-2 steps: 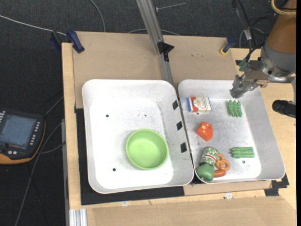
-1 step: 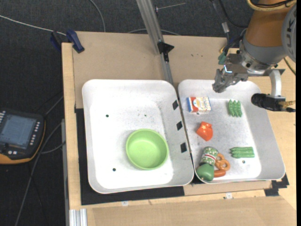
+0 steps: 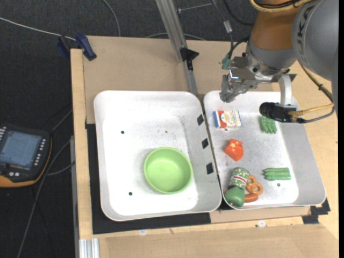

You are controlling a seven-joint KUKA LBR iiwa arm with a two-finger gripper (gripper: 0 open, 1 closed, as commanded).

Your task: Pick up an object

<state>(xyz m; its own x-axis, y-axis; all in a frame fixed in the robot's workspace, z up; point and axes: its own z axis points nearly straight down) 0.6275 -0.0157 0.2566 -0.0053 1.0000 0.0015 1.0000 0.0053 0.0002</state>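
My gripper (image 3: 228, 94) hangs over the far left corner of the right bin (image 3: 306, 160), pointing down and to the left. Just in front of it lies a small red, white and blue carton (image 3: 227, 119), with a gap between the two. A red pepper-like toy (image 3: 234, 150) sits nearer the front. A green ridged piece (image 3: 267, 124) lies at the right and a green bean bundle (image 3: 277, 173) lower right. At the front left corner, a green round toy (image 3: 234, 196), a patterned can (image 3: 239, 177) and an orange pretzel (image 3: 253, 187) huddle together.
The left bin (image 3: 115, 117) holds a light green bowl (image 3: 167, 169) near its front. A black part on the arm with a yellow cable (image 3: 275, 111) hangs over the right bin's far side. A metal pole (image 3: 174, 31) rises behind the bins.
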